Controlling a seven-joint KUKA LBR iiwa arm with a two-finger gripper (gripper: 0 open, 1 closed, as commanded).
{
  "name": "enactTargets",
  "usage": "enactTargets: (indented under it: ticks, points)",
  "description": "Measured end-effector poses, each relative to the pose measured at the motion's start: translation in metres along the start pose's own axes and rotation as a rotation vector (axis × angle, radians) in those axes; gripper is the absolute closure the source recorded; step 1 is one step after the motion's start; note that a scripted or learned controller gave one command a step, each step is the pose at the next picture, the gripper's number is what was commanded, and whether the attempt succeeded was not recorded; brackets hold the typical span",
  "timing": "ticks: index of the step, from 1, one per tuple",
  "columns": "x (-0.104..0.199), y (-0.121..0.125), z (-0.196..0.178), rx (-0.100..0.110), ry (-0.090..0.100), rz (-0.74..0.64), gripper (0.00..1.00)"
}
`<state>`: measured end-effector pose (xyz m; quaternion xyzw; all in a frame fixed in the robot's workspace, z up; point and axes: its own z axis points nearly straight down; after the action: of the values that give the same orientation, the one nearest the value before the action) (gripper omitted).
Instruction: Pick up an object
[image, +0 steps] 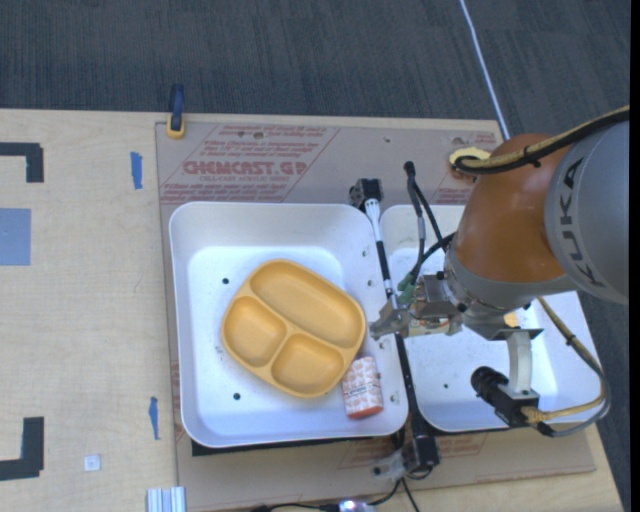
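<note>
The tool (392, 322) hovered over the bins' shared edge, its grip impossible to tell; the bottle (362, 388) lay just below it, the yellow tray (292, 328) to its left.

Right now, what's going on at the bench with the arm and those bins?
The grey KUKA arm with the orange band reaches in from the right, and its hand sits low over the divider between the two shallow white bins. The left white bin holds a yellow three-compartment plastic tray and, beside the tray's lower right corner, a small white container with an orange label lying on its side. Nothing is visibly held in the hand, so no pick shows yet.
</note>
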<state>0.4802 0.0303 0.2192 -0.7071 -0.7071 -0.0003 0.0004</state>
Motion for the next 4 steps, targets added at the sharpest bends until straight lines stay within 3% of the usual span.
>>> enactTargets:
  ticks: [1,2,4]
  points:
    - [0.000,0.001,-0.010,-0.003,0.000,0.000,1.00]
    - [0.001,-0.001,0.004,0.002,0.000,0.000,1.00]
    - [0.002,0.002,-0.016,-0.005,0.000,-0.001,1.00]
